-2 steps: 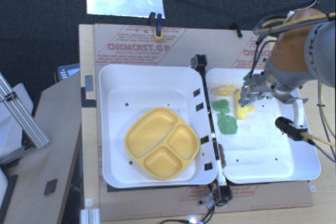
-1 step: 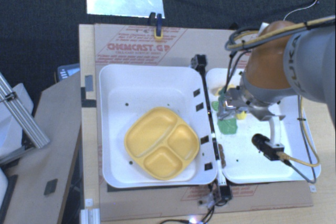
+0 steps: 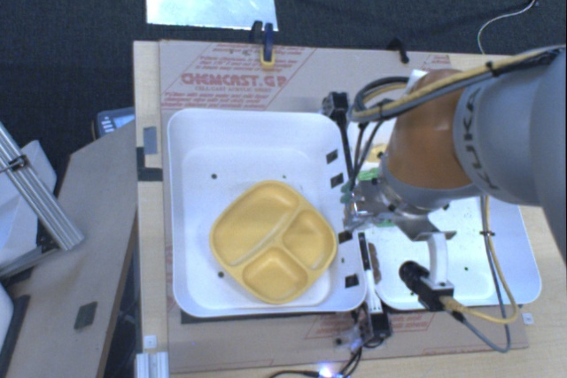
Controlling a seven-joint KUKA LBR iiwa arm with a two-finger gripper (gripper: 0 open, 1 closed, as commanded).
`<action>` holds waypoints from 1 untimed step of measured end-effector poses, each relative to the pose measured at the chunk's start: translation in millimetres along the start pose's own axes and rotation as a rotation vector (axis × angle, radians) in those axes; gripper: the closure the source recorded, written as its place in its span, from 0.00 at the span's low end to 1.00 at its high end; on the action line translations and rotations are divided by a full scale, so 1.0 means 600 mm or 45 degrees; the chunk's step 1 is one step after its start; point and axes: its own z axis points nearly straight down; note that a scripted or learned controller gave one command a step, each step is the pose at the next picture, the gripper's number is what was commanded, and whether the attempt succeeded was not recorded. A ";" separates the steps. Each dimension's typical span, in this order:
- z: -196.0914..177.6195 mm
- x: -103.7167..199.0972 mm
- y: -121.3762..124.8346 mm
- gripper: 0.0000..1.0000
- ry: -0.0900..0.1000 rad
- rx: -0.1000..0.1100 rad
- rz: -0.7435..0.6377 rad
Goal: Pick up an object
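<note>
A yellow plate with three compartments (image 3: 273, 240) lies in the left white bin (image 3: 199, 146), towards its front right. My gripper (image 3: 388, 222) points down over the left side of the right white bin (image 3: 518, 279), just right of the divide between the bins. The grey and orange wrist covers most of it from above. A small brown thing (image 3: 374, 260) lies at the right bin's left edge, just below the gripper. The plate is apart from the gripper, to its left.
The bins sit on a cardboard sheet (image 3: 235, 75) on the wooden bench. Black clips (image 3: 334, 157) line the rim between the bins. Cables (image 3: 492, 314) loop from the wrist over the right bin's front.
</note>
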 end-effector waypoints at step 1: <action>-0.281 0.145 0.041 1.00 0.007 -0.029 -0.007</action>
